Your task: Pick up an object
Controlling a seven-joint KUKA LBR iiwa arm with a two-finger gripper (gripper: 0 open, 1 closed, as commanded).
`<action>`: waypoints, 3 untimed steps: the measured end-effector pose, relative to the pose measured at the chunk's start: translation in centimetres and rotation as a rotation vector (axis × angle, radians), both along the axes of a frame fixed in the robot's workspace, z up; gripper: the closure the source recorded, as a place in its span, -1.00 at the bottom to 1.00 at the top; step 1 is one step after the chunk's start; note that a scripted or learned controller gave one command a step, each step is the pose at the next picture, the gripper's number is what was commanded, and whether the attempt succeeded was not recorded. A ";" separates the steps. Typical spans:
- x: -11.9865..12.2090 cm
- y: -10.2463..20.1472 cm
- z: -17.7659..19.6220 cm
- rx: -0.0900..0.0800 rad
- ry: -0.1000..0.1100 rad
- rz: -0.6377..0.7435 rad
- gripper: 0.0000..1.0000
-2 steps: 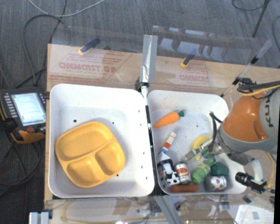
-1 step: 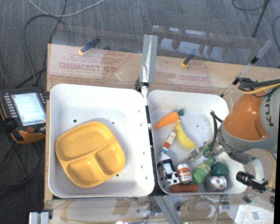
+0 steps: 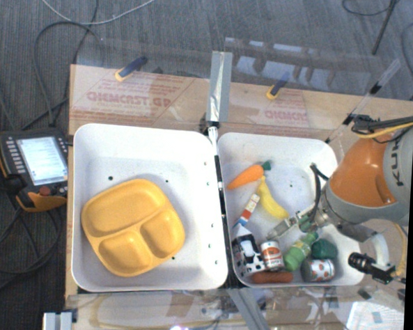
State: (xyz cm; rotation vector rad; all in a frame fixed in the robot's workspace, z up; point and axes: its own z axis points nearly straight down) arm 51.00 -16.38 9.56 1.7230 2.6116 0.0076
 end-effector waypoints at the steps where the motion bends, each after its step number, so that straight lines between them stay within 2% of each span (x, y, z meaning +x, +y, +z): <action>1: 5.9 3.1 -0.7 0.000 0.001 -0.201 -1.00; 2: 6.0 3.1 0.1 -0.002 0.000 -0.202 1.00; 3: 6.0 3.1 0.1 -0.002 0.001 -0.202 -1.00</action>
